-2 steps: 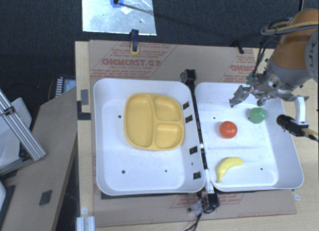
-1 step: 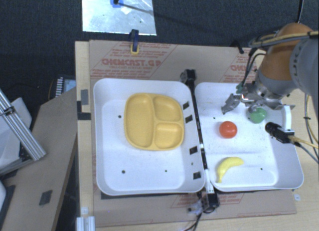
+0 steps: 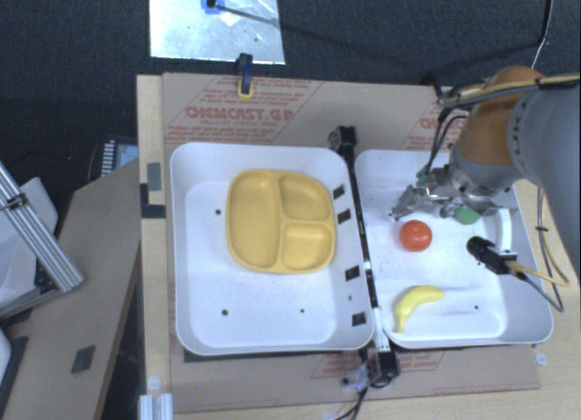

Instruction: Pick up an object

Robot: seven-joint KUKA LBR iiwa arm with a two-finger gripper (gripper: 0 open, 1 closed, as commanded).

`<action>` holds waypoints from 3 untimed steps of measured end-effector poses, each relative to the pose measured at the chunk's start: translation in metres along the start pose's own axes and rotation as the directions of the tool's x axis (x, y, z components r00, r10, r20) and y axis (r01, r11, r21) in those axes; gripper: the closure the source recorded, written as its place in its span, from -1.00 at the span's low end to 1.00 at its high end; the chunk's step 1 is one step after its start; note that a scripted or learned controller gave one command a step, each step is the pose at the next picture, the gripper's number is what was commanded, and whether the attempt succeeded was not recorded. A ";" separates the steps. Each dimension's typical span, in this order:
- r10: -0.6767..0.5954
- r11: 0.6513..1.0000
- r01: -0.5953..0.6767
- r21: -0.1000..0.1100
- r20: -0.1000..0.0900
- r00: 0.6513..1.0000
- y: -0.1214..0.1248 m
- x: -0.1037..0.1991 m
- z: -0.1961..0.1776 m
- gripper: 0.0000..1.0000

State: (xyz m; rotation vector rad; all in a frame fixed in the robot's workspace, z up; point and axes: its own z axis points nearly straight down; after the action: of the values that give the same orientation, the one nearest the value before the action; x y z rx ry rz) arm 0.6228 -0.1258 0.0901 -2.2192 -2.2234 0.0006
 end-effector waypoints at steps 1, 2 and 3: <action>0.001 1.000 -0.001 -0.004 0.001 1.000 0.001 0.000 -0.013 1.00; -0.004 1.000 0.004 -0.005 0.000 1.000 0.003 0.006 -0.058 1.00; -0.004 1.000 0.004 -0.004 0.000 1.000 0.006 0.010 -0.102 1.00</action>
State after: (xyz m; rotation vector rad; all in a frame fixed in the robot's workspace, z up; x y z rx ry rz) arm 0.6291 -0.1161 0.1917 -2.2165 -2.2305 -0.0037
